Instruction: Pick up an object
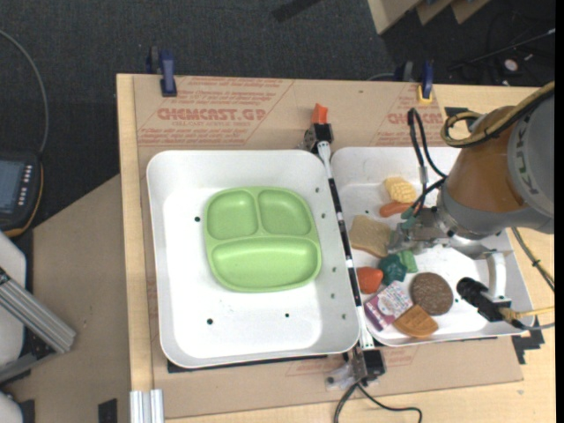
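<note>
The right bin [352,167] holds several small objects: a yellow waffle-like piece [400,189], an orange piece [394,208], a tan slab [370,236], a green block [402,262], a red piece [370,279], a brown round cookie [431,293], a purple-and-white packet [389,304] and an orange wedge [416,324]. My gripper [411,233] is low over the middle of this bin, just right of the tan slab and above the green block. The wrist covers much of it.
The left bin [172,263] holds a green three-compartment plate [262,239]. A black divider rail [337,227] runs between the bins. Black and yellow cables [421,148] hang over the right bin's far side. The arm's orange band [485,179] fills the right.
</note>
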`<state>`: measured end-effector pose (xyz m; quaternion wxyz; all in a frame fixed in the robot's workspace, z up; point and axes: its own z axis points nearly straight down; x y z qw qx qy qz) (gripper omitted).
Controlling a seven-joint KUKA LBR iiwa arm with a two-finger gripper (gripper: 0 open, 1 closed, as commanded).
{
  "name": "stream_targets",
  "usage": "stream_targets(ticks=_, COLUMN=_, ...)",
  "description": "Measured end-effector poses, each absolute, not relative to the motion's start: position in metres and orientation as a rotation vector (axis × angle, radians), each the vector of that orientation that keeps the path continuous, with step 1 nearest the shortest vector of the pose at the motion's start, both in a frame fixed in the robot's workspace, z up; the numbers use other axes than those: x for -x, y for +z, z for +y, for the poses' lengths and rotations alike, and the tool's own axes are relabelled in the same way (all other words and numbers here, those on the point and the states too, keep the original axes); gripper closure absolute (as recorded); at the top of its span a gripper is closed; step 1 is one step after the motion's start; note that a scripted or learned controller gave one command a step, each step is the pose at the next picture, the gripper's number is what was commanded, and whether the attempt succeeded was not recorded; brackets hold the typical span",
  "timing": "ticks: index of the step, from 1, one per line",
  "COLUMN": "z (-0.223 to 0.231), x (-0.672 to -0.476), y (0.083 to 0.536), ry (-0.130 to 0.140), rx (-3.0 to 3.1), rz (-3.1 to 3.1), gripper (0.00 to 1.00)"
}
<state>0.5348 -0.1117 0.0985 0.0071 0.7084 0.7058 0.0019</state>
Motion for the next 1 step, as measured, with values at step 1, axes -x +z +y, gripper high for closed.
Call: stream_targets(ticks=1, z=-0.0363, x=-0.5592, y=0.2001, ry=0.014, rx=-2.207, rz=2.226, gripper=1.0)
